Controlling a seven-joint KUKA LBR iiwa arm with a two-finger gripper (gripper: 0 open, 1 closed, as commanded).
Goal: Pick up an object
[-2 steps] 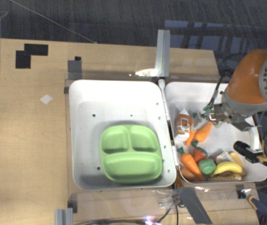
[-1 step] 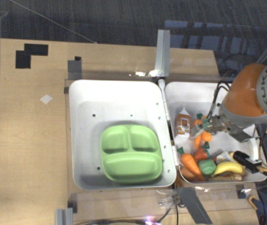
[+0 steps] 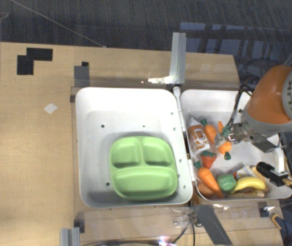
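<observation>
The right bin (image 3: 212,100) holds several toy foods. My gripper (image 3: 231,136) hangs low over the bin's middle, reaching in from the right. Just below its tip and touching or nearly touching it lies a small orange carrot (image 3: 225,148) with a green end. Left of it are another carrot (image 3: 210,132), a white and orange box (image 3: 199,139) and a red strawberry (image 3: 208,159). Along the bin's front lie a large carrot (image 3: 208,179), a green pepper (image 3: 227,182) and a yellow banana (image 3: 249,185).
The left bin (image 3: 94,111) holds a green divided plate (image 3: 143,166). A metal post (image 3: 178,58) stands behind the wall between the two bins. My arm's orange band (image 3: 268,100) overhangs the right bin's far right side.
</observation>
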